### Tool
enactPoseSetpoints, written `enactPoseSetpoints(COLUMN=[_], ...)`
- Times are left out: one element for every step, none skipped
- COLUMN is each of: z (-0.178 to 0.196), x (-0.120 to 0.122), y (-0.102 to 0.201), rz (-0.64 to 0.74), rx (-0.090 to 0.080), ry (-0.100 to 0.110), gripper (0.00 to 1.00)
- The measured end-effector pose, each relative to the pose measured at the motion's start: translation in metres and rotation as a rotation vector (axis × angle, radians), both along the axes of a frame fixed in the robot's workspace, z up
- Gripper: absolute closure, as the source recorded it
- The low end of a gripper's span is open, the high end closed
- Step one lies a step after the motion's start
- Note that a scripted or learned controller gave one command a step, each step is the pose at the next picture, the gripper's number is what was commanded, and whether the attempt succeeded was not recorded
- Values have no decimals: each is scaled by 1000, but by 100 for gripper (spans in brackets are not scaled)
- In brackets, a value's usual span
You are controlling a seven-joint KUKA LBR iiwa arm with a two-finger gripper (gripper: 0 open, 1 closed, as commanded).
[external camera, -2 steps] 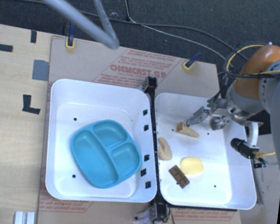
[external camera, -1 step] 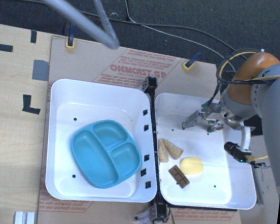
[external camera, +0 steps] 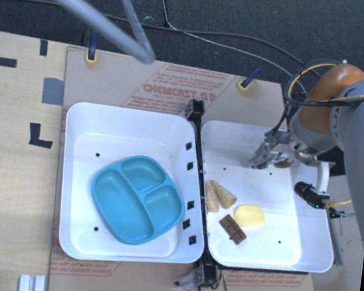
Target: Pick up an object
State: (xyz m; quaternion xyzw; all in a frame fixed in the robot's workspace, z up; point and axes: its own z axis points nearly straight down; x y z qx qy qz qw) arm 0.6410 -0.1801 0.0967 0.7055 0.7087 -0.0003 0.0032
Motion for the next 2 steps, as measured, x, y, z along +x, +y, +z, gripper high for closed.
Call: enactPoseSetpoints(z=[46,91], x=[-7,-1], y=[5,1], rz=[-3,-3], rx=[5,4], ry=[3,1], gripper=[100,100])
